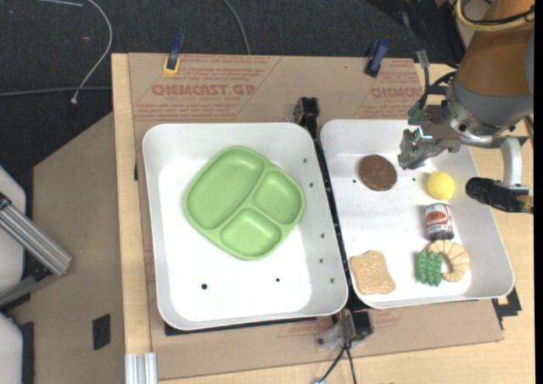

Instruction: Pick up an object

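My gripper (413, 153) hangs over the back of the right shallow white bin (356, 143), just beside a round brown cookie-like disc (377, 172); whether it is open or closed I cannot tell. Same bin: small yellow ball (440, 185), red-and-white can lying on its side (438, 221), tan ring-shaped pastry (455, 259) touching a green ridged toy (428, 267), and a beige slice of toast (372, 272). Left bin (161, 230) holds a light-green three-compartment plastic plate (244, 202).
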Action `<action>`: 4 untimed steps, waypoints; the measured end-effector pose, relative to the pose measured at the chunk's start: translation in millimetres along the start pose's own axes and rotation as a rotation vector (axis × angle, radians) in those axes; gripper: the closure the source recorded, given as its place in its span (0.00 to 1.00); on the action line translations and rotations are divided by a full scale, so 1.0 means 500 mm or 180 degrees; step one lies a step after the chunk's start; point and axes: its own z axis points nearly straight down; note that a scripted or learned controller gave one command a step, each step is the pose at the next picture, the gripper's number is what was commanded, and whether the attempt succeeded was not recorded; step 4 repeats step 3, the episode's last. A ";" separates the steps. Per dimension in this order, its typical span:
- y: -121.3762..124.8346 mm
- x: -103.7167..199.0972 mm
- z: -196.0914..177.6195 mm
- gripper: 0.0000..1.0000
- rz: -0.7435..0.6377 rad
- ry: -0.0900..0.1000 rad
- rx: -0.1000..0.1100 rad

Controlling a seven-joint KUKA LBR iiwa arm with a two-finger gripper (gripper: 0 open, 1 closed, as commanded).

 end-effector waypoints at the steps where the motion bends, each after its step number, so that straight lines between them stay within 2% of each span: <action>1: -0.006 0.102 -0.010 1.00 -0.0011 0.0007 0.0011; 3: -0.059 0.323 0.040 1.00 -0.0004 0.0005 0.0019; 4: -0.059 0.323 0.040 1.00 -0.0004 0.0005 0.0019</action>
